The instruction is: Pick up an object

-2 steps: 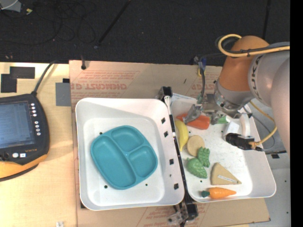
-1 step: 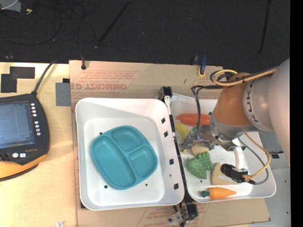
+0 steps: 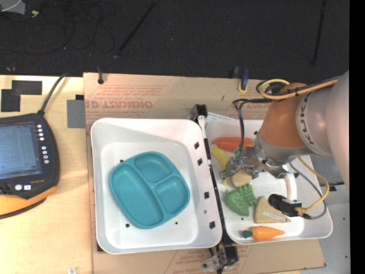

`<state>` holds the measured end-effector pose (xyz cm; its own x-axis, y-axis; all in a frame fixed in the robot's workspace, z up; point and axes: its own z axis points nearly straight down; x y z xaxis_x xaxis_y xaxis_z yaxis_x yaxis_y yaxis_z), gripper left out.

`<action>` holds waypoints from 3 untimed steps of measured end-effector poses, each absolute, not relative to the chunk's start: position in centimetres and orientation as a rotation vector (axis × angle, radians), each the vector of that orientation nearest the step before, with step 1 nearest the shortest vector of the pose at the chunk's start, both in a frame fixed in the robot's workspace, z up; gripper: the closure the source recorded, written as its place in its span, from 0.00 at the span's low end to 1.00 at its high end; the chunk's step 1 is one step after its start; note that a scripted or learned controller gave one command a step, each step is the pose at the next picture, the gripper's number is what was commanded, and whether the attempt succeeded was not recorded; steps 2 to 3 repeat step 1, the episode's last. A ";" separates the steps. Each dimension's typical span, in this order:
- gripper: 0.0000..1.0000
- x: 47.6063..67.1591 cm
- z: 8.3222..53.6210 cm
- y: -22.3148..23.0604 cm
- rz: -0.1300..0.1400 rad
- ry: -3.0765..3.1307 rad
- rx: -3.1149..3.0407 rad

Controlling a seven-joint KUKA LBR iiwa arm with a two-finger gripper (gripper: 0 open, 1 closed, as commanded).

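Observation:
My gripper [image 3: 237, 165] is low in the right bin [image 3: 322, 224], reaching in from the right among the toy foods. Just under it lies a beige piece [image 3: 242, 180], and a yellow piece [image 3: 219, 154] sits at its left. An orange-red piece [image 3: 230, 143] lies behind it. In front are a green leafy toy [image 3: 241, 200], a cream wedge [image 3: 267, 212] and an orange carrot [image 3: 266, 232] by the front wall. The arm hides part of the bin's right half.
The left bin [image 3: 114, 136] holds a teal divided plate [image 3: 149, 189]. A black divider with clips runs between the bins [image 3: 206, 176]. A tablet-like pendant [image 3: 23, 156] lies on the bench at far left.

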<state>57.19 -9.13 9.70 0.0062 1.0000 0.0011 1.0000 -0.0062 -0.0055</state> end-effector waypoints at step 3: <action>1.00 55.1 19.3 -1.1 -0.008 -2.229 -2.214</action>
